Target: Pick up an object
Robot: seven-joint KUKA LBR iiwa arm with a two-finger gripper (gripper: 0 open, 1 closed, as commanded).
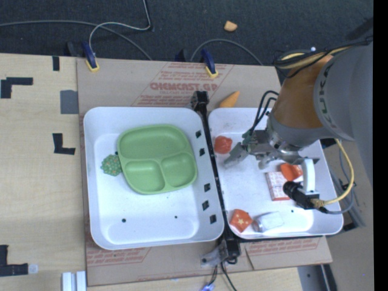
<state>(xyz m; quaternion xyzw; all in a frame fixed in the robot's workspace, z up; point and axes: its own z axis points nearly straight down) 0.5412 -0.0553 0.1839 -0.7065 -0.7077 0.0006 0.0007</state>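
My gripper (238, 153) hangs low over the left part of the right bin (321, 226), below the grey arm with its orange band. A small red round object (223, 143) lies just left of the gripper, close to it and apart from it. Further right in the same bin lie an orange piece (291, 171) and a red and white box (277, 185), partly under the wrist. A red-orange block (240, 220) and a grey-white object (270, 222) lie near the bin's front wall. Nothing shows as held.
The left bin (97, 223) holds a green divided plate (159, 158) with a small green bushy object (111, 164) at its left edge. An orange carrot-like piece (229, 99) lies on the cardboard behind the bins. A black divider (209, 162) runs between the bins. Cables loop beside the wrist.
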